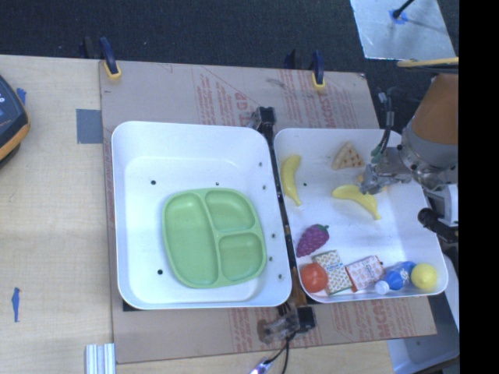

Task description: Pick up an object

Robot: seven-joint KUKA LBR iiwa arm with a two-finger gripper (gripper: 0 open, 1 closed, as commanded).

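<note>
Your arm reaches over the right bin's (433, 244) right edge; gripper (369, 179) poised beside a banana (357, 198), grip state indiscernible. Left bin (140, 142) holds a green plate (212, 237).

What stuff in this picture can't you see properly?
- The pincer: small and dark above the yellow banana, so open or shut is unclear, and so is whether it touches the banana.
- The arm: cut off at the camera view's right side.
- The small packets: print too tiny to read.
- The blue thing by the yellow ball: too small to name.
- The dark device: cut off by the left edge.
</note>
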